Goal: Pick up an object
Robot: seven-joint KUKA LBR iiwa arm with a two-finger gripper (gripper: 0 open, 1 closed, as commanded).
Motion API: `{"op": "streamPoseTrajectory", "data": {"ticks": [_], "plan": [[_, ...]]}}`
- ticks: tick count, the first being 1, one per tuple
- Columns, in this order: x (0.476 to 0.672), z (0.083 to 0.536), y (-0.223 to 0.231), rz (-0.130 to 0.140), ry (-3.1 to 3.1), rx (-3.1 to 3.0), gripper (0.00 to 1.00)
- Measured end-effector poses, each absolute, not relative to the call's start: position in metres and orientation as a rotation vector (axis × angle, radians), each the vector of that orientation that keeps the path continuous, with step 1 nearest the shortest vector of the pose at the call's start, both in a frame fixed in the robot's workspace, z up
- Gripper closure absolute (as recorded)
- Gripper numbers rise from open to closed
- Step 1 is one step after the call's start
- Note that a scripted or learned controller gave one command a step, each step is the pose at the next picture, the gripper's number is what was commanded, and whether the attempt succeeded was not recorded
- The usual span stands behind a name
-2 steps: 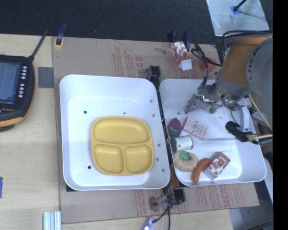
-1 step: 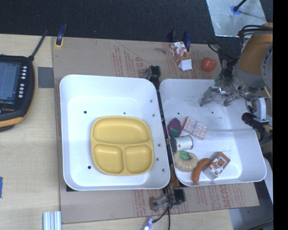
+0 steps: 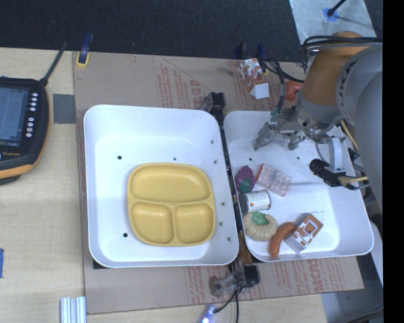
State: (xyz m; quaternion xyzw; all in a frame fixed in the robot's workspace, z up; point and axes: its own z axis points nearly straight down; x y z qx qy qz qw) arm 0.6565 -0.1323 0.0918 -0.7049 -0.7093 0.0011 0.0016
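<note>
The gripper point(image 3: 277, 137) hangs in the upper part of the right bin point(image 3: 353, 237), over bare white floor near the top rim. Its two fingers look spread apart, with nothing between them; it holds nothing.

The pickable things sit lower in that bin, toward the centre and bottom of the frame: a purple piece point(image 3: 244, 177) just beside a pink packet point(image 3: 273, 179), a white cup point(image 3: 258, 200) below them, a cream squash point(image 3: 260, 225) with a green bit on top, a sausage point(image 3: 279, 239) and a small orange box point(image 3: 306, 231). The left bin point(image 3: 101, 180) holds a yellow tray point(image 3: 170, 202).

The main risk, as I judge it, is a close on nothing: the fingers stand well apart from every object, so a straight descent here would meet only the bin floor. The items are also bunched together. The cup, the squash and the purple piece touch or nearly touch, so a finger could land on a neighbour and knock the target aside. The purple piece and the cup lie close to the divider between the bins, leaving little room for a finger on that side. The packet looks flat and may slip out. The round squash may roll.
</note>
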Motion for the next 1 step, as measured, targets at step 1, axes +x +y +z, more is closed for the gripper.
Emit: {"op": "streamPoseTrajectory", "data": {"ticks": [1], "plan": [[0.6562,0.1087,-0.2133,0.002,-2.223,-2.219,0.0]]}}
